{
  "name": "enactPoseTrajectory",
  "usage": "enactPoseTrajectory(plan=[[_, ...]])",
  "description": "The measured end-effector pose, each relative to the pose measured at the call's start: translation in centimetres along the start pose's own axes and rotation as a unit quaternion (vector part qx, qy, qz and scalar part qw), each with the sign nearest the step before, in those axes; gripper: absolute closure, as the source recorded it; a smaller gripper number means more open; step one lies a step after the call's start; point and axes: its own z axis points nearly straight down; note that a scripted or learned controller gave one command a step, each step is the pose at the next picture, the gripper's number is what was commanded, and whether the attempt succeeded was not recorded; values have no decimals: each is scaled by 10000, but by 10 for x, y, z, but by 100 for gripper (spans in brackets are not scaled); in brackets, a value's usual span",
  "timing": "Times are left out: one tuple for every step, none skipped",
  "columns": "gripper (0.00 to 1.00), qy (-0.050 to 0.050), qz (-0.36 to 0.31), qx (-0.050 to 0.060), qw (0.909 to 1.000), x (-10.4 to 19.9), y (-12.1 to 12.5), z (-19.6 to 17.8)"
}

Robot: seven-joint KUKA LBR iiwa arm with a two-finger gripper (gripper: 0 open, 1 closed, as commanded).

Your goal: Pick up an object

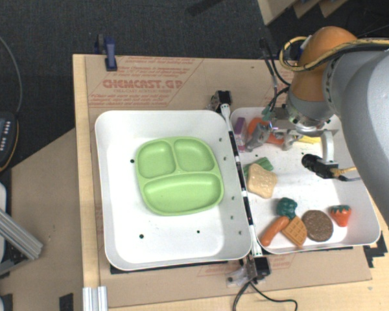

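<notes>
My gripper [270,135] hangs low over the far left part of the right bin [362,236], under the grey arm with its orange band. Just to its left lie a purple piece [240,133] and an orange-red piece [253,127], very close to the gripper. A small dark green piece [260,163] lies just in front of it. Nearer the front are a beige bread slice [261,181], a teal broccoli piece [286,207], a carrot [273,230], a waffle square [295,231], a brown cookie [318,225] and a red strawberry [340,215].
The left bin [117,225] holds a green divided plate [179,175]. The ridge where the two bins meet [241,186] runs beside the bread. The arm's bulk covers the right bin's far right corner.
</notes>
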Motion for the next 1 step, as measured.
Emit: enactPoseTrajectory(plan=[[0, 70, 0, 10, 10000, -8, 1, -1]])
